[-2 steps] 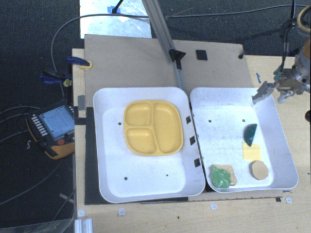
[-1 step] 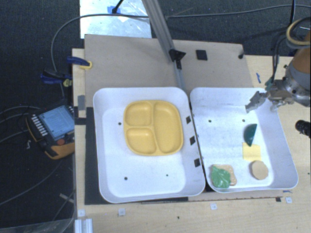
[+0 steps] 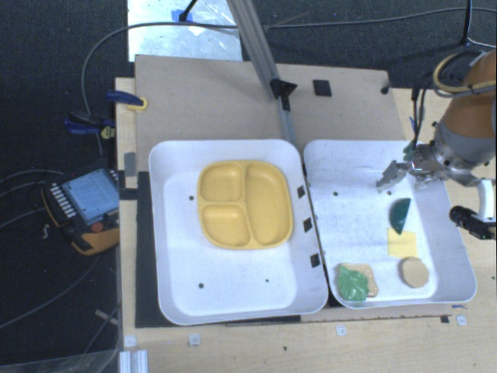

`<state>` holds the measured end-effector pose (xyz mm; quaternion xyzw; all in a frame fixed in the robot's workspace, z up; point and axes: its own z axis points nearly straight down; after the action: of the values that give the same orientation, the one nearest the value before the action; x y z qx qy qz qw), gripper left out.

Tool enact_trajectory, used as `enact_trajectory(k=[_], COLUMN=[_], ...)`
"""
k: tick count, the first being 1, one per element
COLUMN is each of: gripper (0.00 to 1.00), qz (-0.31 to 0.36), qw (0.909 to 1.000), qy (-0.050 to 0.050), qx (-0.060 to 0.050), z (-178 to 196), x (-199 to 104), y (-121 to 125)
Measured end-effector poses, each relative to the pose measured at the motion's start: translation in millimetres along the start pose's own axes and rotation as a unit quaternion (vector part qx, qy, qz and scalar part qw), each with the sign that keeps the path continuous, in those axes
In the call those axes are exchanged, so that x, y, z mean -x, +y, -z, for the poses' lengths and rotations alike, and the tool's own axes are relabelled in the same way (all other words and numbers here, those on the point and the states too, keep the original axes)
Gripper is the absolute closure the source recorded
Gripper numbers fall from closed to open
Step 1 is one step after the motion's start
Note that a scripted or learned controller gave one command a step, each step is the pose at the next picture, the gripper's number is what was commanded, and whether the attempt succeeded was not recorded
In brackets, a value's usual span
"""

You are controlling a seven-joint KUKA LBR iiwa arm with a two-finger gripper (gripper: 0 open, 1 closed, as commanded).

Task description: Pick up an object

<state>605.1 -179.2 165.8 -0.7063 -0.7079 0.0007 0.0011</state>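
The two-finger metal gripper point(image 3: 397, 172) hangs over the upper part of the right-hand shallow white plastic bin point(image 3: 342, 208), its grey finger parts reaching toward nine o'clock from the wrist; nothing shows between them, and whether they stand wide or narrow I cannot tell at this slant. The nearest candidate for picking is the small dark-green wedge-shaped piece point(image 3: 400, 214), lying just beside the gripper at about six o'clock of it, apart from it and flat on the bin floor. Touching or nearly touching that piece at its six o'clock is a flat pale-yellow square slice point(image 3: 402, 244); further on sit a round tan biscuit-like disc point(image 3: 415, 272) and, at its nine o'clock, a green leafy lump on a tan slice point(image 3: 356, 281) close to the bin's lower rim. The chief risk, as I judge it, is that a straight descent from here meets bare floor, since the gripper is offset from the wedge. The flat yellow slice offers little to pinch, and a grasp on the wedge could drag it along. The grey arm with the orange band point(image 3: 466, 123) enters from three o'clock, bent low over the bin's upper right corner, wrist tilted down. The left-hand white bin point(image 3: 178, 286) holds a yellow three-compartment plastic plate point(image 3: 245, 204), well apart from the gripper.
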Motion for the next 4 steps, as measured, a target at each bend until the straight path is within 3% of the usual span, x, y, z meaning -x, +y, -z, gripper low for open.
enact_trajectory(k=[1, 2, 4], gripper=[0.0, 1.0, 1.0], qz=[-0.001, -0.001, 0.002], qw=[1.0, 1.0, 1.0], qy=[0.0, -0.001, -0.002], qx=[0.001, 0.004, 0.005], z=[-57, -42, 62], x=[9, 9, 21], y=[3, 5, 23])
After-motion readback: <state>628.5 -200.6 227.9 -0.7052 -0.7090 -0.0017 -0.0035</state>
